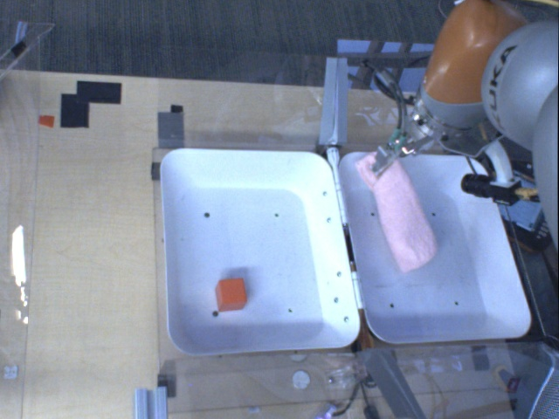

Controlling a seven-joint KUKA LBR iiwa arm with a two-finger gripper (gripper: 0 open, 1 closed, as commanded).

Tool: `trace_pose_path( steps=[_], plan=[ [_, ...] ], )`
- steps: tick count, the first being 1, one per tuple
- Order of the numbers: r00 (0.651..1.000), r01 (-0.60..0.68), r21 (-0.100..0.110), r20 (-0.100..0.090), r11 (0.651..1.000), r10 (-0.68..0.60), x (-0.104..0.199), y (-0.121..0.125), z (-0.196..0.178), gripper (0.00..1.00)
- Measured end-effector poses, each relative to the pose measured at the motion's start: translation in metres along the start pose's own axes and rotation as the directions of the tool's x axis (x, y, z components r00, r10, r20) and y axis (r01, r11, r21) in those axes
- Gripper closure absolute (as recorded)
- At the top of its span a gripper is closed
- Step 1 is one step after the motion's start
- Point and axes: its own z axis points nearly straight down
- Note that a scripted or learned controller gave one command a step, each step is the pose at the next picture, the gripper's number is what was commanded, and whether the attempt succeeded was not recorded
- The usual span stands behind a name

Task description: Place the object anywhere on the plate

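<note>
A long pink cloth (pixel 403 215) lies slanted across the upper left part of the right bin (pixel 472 312). Its top end sits between the fingers of my gripper (pixel 385 158), which is shut on it near the bin's far left corner. The cloth's lower end reaches toward the middle of the bin floor. A small orange block (pixel 231 294) rests on the floor of the left bin (pixel 262 190), near its front left corner and far from the gripper. The arm's orange band (pixel 463 46) and grey wrist stand above the right bin's far edge.
A grey divider rail (pixel 332 103) runs back from where the two bins meet. A black cable fitting (pixel 489 186) juts over the right bin's right side. Black and orange markers (pixel 83 103) lie on the bench at the far left.
</note>
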Motion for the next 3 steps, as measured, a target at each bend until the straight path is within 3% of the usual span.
trace_pose_path(
  steps=[1, 2, 3],
  plan=[
    [0.996, -0.088, 0.000, -0.002, 0.996, 0.088, 0.049, 0.018, -0.068, 1.00],
    [0.966, 0.260, 0.002, -0.006, 0.966, -0.260, 0.136, 0.033, 0.001, 1.00],
    [0.950, 0.312, 0.002, -0.008, 0.950, -0.312, 0.226, -0.004, 0.012, 1.00]
  ],
)
